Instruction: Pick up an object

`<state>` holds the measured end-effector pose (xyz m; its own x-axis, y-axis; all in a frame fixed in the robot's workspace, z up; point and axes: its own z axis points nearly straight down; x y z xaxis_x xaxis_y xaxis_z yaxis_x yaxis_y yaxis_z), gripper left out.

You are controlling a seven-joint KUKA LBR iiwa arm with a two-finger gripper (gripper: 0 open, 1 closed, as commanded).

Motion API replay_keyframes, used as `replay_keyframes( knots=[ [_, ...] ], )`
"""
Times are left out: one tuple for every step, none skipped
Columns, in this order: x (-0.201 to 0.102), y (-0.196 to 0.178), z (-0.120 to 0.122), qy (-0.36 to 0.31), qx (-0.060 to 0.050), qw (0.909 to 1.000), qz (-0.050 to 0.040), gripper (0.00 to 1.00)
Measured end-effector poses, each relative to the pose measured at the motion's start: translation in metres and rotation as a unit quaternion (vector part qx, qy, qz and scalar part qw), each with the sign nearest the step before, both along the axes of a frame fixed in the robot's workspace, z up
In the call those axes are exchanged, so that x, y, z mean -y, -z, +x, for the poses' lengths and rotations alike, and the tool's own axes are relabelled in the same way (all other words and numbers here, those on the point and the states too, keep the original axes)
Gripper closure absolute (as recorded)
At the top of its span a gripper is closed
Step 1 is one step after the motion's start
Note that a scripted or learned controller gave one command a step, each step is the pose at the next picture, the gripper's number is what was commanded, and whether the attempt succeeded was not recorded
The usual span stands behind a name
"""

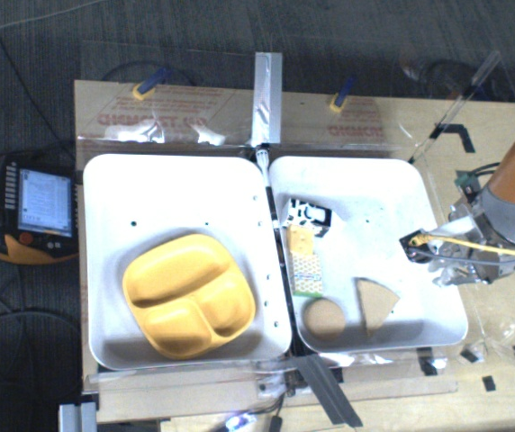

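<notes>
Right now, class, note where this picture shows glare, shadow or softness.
Camera view: glare shines on the taped plastic; the tray casts a soft shadow along its lower edge in the left bin; print on the packet is too soft to read.

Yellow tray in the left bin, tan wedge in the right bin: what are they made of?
Yellow divided tray: looks like moulded plastic, smooth with a soft sheen and rounded compartment ridges. Tan wedge: probably cardboard or cork, matte, flat brown, no shine; cannot tell which.
</notes>
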<state>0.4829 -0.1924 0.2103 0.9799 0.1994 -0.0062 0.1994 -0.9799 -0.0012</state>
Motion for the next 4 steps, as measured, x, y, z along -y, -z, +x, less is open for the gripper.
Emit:
replay_keyframes(
  knots=[
    [0.031,-0.041,0.0,0.0,0.001,1.0,-0.0002,1.0],
    [0.031,-0.068,0.001,-0.001,0.001,1.0,-0.0002,1.0],
    [-0.028,-0.01,0.001,-0.001,0.0,1.0,0.001,1.0],
    [0.032,-0.108,0.001,0.0,0.001,1.0,-0.0014,1.0]
  ],
)
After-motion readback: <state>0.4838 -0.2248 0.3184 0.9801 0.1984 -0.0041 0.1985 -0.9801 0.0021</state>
